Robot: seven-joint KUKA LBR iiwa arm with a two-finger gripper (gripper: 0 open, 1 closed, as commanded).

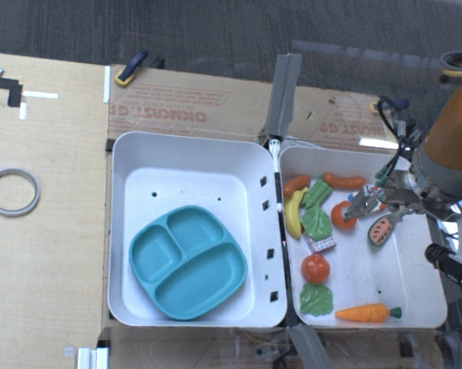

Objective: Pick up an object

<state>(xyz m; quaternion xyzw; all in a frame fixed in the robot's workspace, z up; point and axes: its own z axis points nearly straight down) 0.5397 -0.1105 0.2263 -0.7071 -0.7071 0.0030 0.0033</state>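
The right bin (412, 316) holds several toy foods. My gripper (360, 207) hangs low over its far middle, right beside a red tomato (341, 216) and left of a watermelon slice (380, 230). An orange sausage (344, 181) lies just behind the gripper. Further left are a yellow banana (293, 213), an orange-red pepper (295, 183) and green leaves (318, 211). Nearer the front lie a second tomato (315, 268), a green leafy piece (316, 299) and a carrot (367, 313). I see nothing held in the gripper.
The left bin (136, 163) holds a blue divided plate (188, 261). A small patterned box (321, 244) lies by the leaves. A tape ring (11, 191) rests on the bench at far left. The arm's cables (397, 122) hang over the right bin's back edge.
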